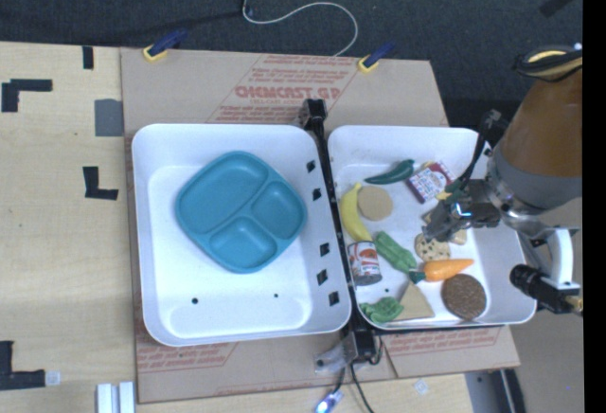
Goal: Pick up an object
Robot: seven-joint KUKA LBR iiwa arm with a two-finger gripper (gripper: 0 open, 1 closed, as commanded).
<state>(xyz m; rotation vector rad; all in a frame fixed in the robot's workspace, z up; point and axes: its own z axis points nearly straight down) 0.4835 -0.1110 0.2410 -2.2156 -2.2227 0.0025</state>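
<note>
The right bin [492, 144] holds several toy foods: a yellow banana [351, 213], a tan round biscuit [375, 204], a dark green pepper [389, 173], a red packet [427, 182], a green pickle [396, 252], a small can [365, 262], an orange carrot [446, 269], a brown patty [464, 296], a pale wedge [415, 302] and a green leafy piece [382, 311]. My gripper [447, 220] hangs low over the bin's right-middle, just above a speckled cracker [431, 246] and the carrot. Nothing shows as lifted.
The left bin [161, 307] holds a blue divided plate [241, 210]. A black divider [327, 212] runs between the bins. The arm's grey and orange body [544, 136] overhangs the right bin's right edge. A white cable [284, 13] lies behind the bins.
</note>
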